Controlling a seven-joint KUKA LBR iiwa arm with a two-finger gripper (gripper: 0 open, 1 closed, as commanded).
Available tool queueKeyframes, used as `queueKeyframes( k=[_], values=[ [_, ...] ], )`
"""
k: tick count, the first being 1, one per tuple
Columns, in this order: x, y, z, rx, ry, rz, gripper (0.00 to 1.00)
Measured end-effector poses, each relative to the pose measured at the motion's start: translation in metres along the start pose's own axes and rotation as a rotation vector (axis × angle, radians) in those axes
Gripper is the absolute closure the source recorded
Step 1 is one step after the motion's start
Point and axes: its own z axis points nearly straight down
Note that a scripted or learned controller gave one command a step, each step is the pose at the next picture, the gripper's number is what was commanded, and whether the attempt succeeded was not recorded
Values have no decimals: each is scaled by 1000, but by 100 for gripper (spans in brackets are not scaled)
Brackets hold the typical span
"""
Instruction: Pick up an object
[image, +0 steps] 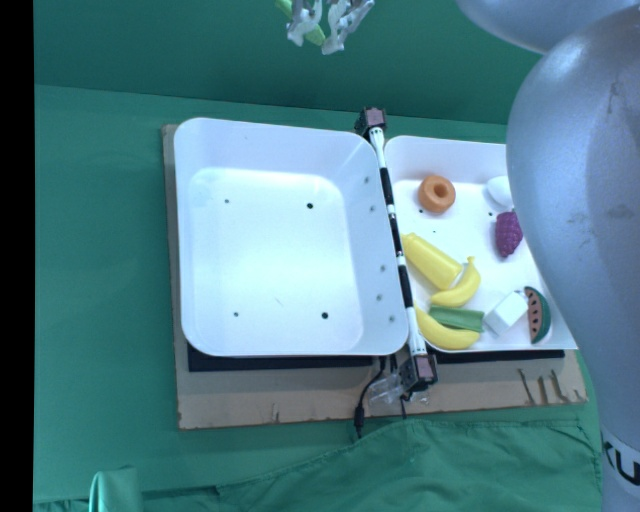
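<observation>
Hand is seen at the top edge, high over the green backdrop, beyond the far rim of the left bin. Something green sits at its fingers, but whether it is gripped, or whether the hand is open or closed, cannot be told at this size.

All pickable items are in the right bin: orange ring, white egg, purple grapes, yellow corn, two bananas and, green pod, white cube, watermelon slice. Nothing is seen in the left bin.

Risks judged from here:
- Hand is well apart from the items; a descent from its present spot would land outside both bins.
- Near cluster is tight: corn, bananas, pod and cube are touching or just beside each other. Two items could be pinched, or a neighbour knocked aside.
- Lower banana lies against the divider rail; a finger could strike the rail or bin wall.
- Egg and grapes are partly hidden by the arm, so a pose estimate there would be weak.
- Egg and ring are rounded; slip-out on closing is likely.
- Ring stands clear of the rest: safest target.
</observation>
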Motion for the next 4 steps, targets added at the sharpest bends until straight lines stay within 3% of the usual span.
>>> queueKeyframes(
  k=[1, 2, 3, 4],
  values=[
    [1, 2, 114, 22, -7, 7, 100],
    [1, 4, 93, 6, -4, 7, 100],
    [-6, -31, 48, 9, -2, 7, 100],
    [1, 6, -9, 3, -2, 5, 100]
  ],
)
